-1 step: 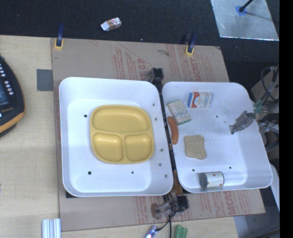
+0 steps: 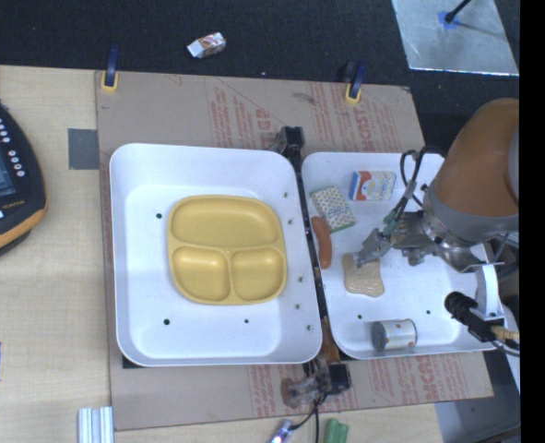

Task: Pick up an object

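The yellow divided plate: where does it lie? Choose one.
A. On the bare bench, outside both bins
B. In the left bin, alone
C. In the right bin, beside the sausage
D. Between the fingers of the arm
B: the yellow divided plate lies flat in the middle of the left bin, with no other object in that bin.

I see even, bright overhead light. The left white bin [image 2: 134,247] glares, nearly washed out. Shadows are soft and short. Focus is slightly soft throughout; the dark floor [image 2: 281,17] loses detail.
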Controlling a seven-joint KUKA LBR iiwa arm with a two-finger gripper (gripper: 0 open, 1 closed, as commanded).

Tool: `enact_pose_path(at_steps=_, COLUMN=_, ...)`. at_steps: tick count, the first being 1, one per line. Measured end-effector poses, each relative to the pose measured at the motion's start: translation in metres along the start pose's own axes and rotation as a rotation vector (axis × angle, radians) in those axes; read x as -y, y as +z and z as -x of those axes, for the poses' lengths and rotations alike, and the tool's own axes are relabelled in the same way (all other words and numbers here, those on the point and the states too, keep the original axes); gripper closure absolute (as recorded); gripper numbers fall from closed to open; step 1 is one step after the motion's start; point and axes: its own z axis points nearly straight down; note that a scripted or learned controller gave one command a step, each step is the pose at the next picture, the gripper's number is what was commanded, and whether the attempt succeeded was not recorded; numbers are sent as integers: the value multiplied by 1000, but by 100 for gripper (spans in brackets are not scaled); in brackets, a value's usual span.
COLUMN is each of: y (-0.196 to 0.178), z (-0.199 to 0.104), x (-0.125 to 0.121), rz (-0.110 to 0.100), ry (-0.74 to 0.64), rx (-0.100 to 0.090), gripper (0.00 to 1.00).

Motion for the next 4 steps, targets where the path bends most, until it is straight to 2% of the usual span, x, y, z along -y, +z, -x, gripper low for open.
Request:
enact_pose_path(at_steps=1, y=59, z=-1, x=-23, rz=-1, ry=0, rx=0, gripper=0)
enact_pose_path(at_steps=2, y=78, z=3, x=-23, rz=-2, ry=1, rx=0, gripper=0)
enact_pose_path(at_steps=3, y=68, z=4, x=-23, rz=-4, ry=-1, rx=2, gripper=100)
enact_pose_path(at_steps=4, y=-23, z=-76, x=-61, rz=2, ry=3, rx=-2, gripper=100)
